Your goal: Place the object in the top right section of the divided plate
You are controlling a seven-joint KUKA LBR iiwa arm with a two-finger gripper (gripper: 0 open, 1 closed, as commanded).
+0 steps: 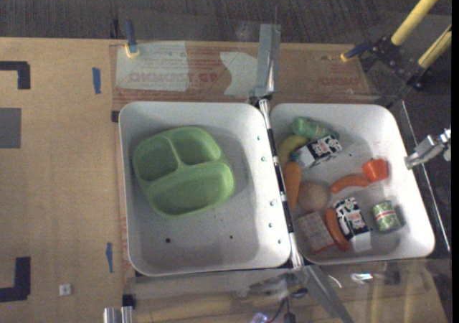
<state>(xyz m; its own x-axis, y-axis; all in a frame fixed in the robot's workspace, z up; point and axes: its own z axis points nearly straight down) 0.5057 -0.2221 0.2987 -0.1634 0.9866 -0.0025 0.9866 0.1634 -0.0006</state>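
Since nothing sits in the gripper (429,150) at the frame's right edge, just outside the right bin (409,131), you are at the picking stage, and whether the gripper is open or closed cannot be told from this blurred glimpse. The task does not name its object; every candidate lies in the right bin, well apart from the plate (183,171) in the left bin (215,242). Choose something free-standing: the green can (385,217) at lower right and the orange piece (375,169) have room around them, while the banana (290,146), carrot (292,181) and round beige piece (313,196) crowd against the bin's left wall. The can looks rigid and cylindrical, so close across its sides; the two cow-print cartons (319,151) are boxy with flat faces that should grip well. The toy foods look like smooth moulded plastic and may slip. The plate is glossy green plastic with rounded corners and raised ridges, and sits turned slightly. Aim for its small upper-right section (197,148), lower close before releasing, and stay inside the ridges so the piece cannot roll into the large lower section (190,189).
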